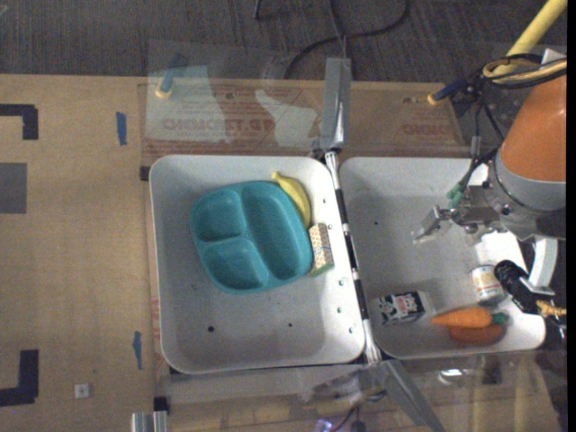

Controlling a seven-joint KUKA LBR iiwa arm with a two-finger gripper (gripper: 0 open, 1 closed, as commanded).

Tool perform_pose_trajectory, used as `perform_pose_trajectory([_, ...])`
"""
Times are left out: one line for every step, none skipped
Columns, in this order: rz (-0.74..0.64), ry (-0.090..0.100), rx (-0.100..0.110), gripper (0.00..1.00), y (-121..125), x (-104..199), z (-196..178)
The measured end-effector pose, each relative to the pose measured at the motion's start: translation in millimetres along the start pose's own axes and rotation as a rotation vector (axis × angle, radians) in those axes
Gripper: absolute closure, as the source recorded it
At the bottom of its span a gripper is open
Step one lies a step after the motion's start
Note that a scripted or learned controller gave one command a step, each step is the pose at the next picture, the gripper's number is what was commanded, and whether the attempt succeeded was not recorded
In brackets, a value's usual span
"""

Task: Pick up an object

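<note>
Hovering over the right bin point(396, 183), the pincer point(434, 226) is hanging with its fingers apart and nothing between them. The carrot point(463, 318) is lying nearer the front wall, its long axis running left to right.

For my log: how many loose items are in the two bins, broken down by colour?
Teal: 1, divided plate
Yellow: 1, banana
Orange: 1, carrot
Black and white: 1, small carton
White with orange label: 1, small can
Pale patterned: 1, small box at the plate's edge
Total: 6
</note>
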State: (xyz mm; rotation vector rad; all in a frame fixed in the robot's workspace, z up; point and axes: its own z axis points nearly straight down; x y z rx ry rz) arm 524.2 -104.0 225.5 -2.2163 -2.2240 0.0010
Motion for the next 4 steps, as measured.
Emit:
perform_pose_trajectory([0.088,0.0,-0.001,0.0,8,-56,101])
perform_pose_trajectory([0.065,0.016,-0.005,0.0,-16,-70,133])
perform_pose_trajectory([0.032,-0.002,-0.004,0.0,1,-51,-9])
perform_pose_trajectory([-0.052,-0.001,-0.002,0.0,5,-107,111])
